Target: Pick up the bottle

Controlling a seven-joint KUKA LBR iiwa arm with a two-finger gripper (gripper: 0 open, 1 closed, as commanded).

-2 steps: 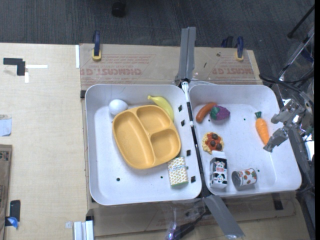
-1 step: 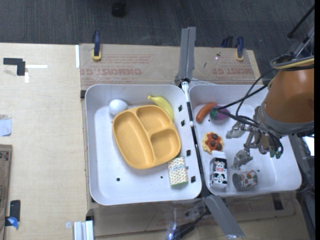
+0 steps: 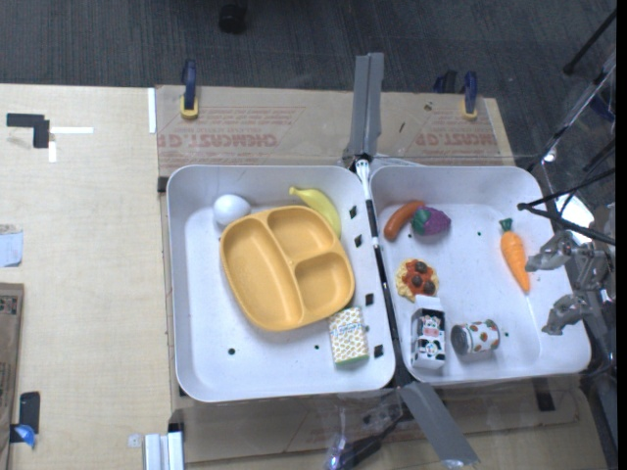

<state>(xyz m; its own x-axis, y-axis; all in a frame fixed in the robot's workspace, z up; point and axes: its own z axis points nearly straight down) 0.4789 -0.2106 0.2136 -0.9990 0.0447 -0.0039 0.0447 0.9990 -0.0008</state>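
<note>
The bottle lies on its side near the front of the right bin, its long axis running roughly left to right, the grey cap end toward the left and the base toward the right. It is a short white cylinder with brownish spots. Just to its left, nearly touching, stands a small cow-print carton. Farther back lie a round pizza-like toy, a smooth orange carrot, a purple vegetable and a red sausage. The gripper hangs at the bin's right rim, well apart from the bottle, its metal fingers spread with nothing between them. The left bin holds a yellow divided plate, a banana, a white egg and a patterned box.
</note>
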